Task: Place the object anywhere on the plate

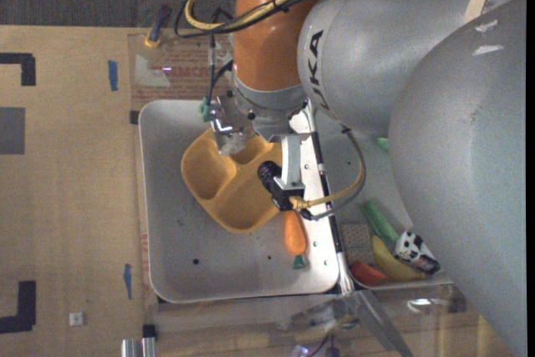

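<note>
Carrot (293, 235) is lying in the left bin (167, 263) just beside the plate (226, 184), so I'm wanting the gripper (227, 132), whose grip I cannot tell, hovering over the plate, coming down on the carrot squarely

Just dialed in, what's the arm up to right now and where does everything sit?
The grey KUKA arm reaches in from the right, its tool low over the upper section of the yellow divided plate in the left bin. I can't tell whether it holds anything. An orange carrot lies off the plate, by its lower right edge. More toy food, including a banana, sits in the right bin.
</note>
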You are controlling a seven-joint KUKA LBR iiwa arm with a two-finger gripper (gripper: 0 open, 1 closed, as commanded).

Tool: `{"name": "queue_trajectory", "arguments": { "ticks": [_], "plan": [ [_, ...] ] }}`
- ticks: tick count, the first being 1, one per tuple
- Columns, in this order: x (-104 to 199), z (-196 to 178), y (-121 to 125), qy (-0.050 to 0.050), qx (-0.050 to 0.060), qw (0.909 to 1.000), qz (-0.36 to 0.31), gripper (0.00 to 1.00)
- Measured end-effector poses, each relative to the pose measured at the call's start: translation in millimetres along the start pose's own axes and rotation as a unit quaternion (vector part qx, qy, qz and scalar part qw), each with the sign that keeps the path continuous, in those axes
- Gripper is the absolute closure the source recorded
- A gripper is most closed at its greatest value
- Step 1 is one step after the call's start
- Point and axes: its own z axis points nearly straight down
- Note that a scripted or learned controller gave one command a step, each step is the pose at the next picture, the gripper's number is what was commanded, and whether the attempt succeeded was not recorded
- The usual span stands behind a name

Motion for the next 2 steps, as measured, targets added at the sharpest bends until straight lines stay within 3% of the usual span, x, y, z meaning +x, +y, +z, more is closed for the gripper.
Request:
{"name": "queue_trajectory", "arguments": {
  "ticks": [1,2],
  "plan": [
    [23.0,27.8,-42.4,0.000,0.000,0.9993,-0.038,1.00],
    [20.9,-35.3,-28.8,0.000,-0.001,0.9966,-0.083,1.00]
  ]
}}
